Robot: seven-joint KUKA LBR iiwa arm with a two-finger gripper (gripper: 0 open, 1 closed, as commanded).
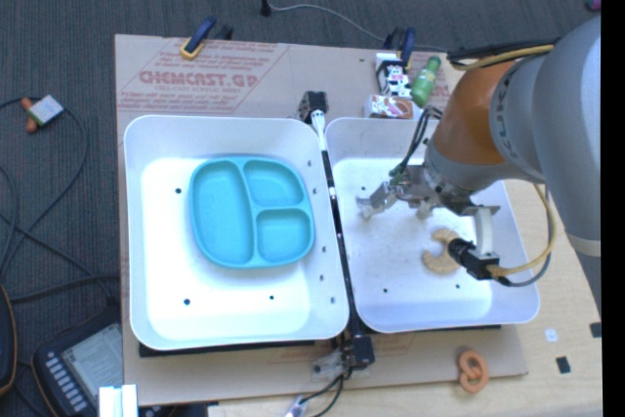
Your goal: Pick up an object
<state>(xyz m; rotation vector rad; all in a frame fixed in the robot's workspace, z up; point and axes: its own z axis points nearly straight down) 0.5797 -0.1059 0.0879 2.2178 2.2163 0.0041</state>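
Note:
A tan, curled pretzel-shaped object [439, 251] lies on the floor of the right bin [420, 308], toward its right side. My gripper [387, 199] hangs low over the middle of that bin, to the upper left of the tan object and apart from it. Nothing shows in its grasp. The grey arm with its orange band comes in from the right and covers the bin's upper right corner. A light blue divided plate [252, 211] rests in the left bin [156, 308].
An orange pretzel-like piece [473, 369] sits on the cardboard in front of the right bin. A green bottle [425, 81] and a small printed box [393, 101] stand behind it. A black clip [314, 103] marks the divide between the bins.

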